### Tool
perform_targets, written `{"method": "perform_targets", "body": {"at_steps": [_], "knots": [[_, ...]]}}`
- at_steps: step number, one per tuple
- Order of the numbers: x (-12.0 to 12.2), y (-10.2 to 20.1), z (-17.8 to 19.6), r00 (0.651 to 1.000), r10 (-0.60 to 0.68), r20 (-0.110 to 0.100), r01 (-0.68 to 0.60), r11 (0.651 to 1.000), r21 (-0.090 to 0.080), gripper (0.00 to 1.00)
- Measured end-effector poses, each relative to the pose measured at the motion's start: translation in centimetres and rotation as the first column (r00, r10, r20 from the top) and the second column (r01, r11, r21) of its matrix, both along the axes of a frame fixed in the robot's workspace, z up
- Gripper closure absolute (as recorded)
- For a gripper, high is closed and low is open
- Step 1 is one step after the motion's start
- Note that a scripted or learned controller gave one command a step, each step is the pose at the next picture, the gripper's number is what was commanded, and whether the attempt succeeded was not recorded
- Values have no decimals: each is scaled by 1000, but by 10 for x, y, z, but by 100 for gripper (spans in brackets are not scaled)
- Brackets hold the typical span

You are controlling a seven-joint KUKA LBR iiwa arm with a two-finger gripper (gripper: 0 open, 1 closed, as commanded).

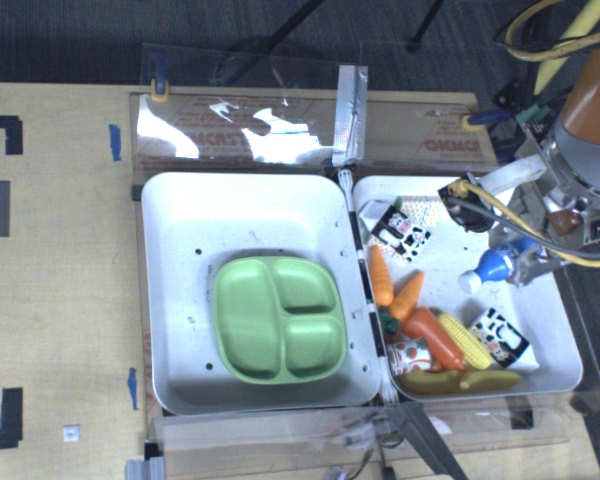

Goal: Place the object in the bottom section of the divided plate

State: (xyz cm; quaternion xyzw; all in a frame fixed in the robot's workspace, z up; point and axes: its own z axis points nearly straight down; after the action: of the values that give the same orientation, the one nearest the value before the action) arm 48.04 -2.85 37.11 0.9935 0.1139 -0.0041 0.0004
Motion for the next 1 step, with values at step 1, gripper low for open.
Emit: {"method": "perform_targets", "body": {"at_steps": [1], "knots": [[0, -18, 6, 1000, 14, 0, -14, 1000, 0, 100]]}}
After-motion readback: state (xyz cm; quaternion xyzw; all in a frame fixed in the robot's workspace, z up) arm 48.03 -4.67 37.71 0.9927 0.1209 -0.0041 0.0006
